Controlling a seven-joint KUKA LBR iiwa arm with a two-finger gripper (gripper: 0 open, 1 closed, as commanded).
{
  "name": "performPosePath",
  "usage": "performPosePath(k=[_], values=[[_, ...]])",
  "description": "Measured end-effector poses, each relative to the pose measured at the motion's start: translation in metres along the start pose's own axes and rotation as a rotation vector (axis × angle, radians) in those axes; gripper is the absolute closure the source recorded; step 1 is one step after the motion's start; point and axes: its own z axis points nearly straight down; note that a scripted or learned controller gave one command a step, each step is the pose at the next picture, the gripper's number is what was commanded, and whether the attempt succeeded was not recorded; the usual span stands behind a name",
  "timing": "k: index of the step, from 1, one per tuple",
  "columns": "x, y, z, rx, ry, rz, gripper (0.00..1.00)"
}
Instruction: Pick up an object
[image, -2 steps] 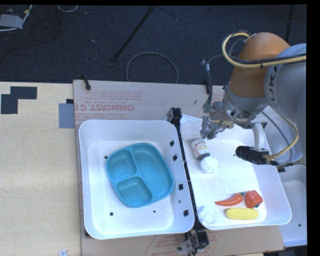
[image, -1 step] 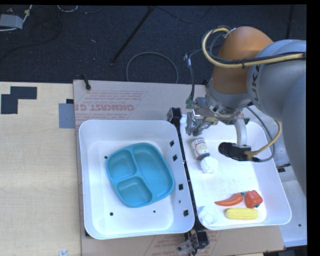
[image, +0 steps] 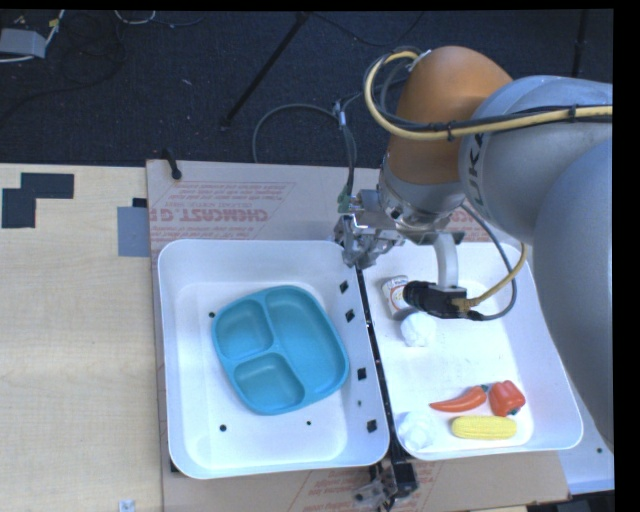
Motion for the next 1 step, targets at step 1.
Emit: performPosePath(k=[1], values=[[0.0415,0.0019,0.0043,0.0,0.0,0.0,1.0]])
